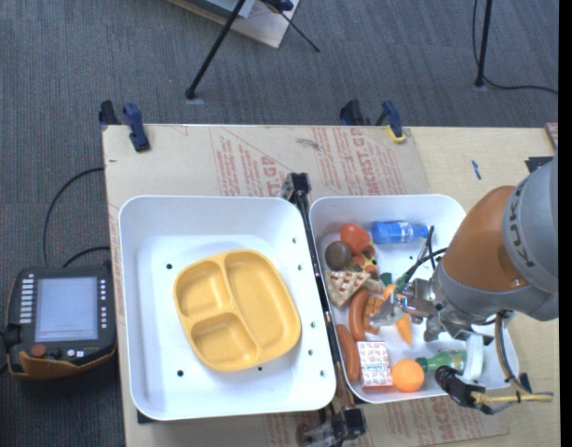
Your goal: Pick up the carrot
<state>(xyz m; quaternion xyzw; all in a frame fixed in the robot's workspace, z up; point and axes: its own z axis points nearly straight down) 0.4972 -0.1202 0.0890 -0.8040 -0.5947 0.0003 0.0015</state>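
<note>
1. Jaws first: you'll find them low over the middle of the right bin (454,203), at the end of the arm (496,254) that comes in from the right. The dark wrist hardware hides how they stand, so you cannot tell whether they are wide, narrow or closed on anything.
2. Look for the carrot (403,328) right at that spot. It is a small orange tapered piece poking out just below the wrist hardware, near the bin's centre. You cannot tell whether it is touching the jaws or only lying beside them.
3. To the carrot's left you have two reddish sausages: one sausage (360,311) stands nearly upright in the view, and the other sausage (347,347) lies lower, close to the bin's left wall.
4. Above them sits a waffle piece (343,286), with a brown ball (338,254) and a red fruit (356,238) further up.
5. A blue bottle (399,232) lies on its side near the bin's far wall.
6. Toward the near wall you can see a small red-and-white carton (374,363) and an orange ball (409,375) just beside it, with a green item (444,358) to their right, partly under the arm.
7. The left bin (142,250) holds a yellow divided tray (237,307).
8. Both bins rest on the desk (230,152), and a teach pendant (62,322) sits on the floor off its left edge.
</note>
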